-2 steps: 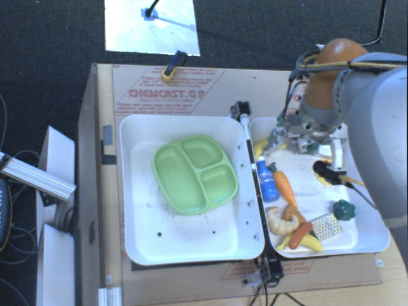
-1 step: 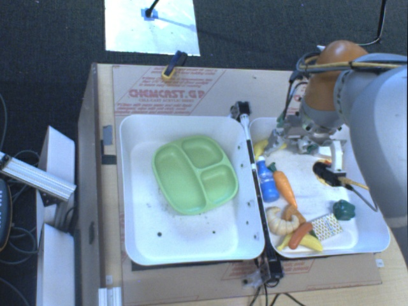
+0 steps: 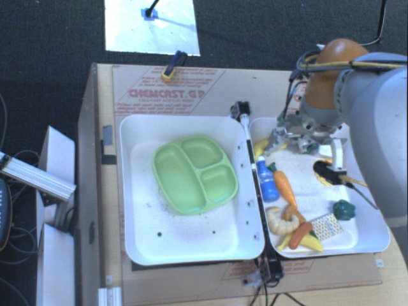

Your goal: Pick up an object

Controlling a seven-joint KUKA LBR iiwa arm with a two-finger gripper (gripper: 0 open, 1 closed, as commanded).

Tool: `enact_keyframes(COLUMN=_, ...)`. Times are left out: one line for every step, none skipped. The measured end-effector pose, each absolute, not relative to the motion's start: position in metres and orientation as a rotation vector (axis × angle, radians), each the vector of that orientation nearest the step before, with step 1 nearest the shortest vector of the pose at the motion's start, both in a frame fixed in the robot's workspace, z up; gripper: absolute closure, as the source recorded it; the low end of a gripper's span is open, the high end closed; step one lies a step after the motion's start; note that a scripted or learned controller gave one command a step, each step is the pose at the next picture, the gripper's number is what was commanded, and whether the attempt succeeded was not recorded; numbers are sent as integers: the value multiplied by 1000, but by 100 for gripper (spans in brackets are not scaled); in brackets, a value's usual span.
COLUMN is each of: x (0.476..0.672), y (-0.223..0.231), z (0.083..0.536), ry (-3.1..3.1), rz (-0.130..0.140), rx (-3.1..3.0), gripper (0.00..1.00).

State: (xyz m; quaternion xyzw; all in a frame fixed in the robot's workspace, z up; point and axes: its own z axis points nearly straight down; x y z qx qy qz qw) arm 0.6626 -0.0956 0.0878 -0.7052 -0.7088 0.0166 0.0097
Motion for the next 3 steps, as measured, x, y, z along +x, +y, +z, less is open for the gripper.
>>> enact_keyframes(x=663, y=-95, z=88, ry=-2213, rz=54, rx=-2205, gripper=0)
enact_keyframes(x=662, y=-95, z=88, ry=-2214, rz=54, rx=-2205, gripper=0)
enact_keyframes(x=663, y=-95, z=88, ry=-2213, rz=53, rx=-2205, gripper=0)
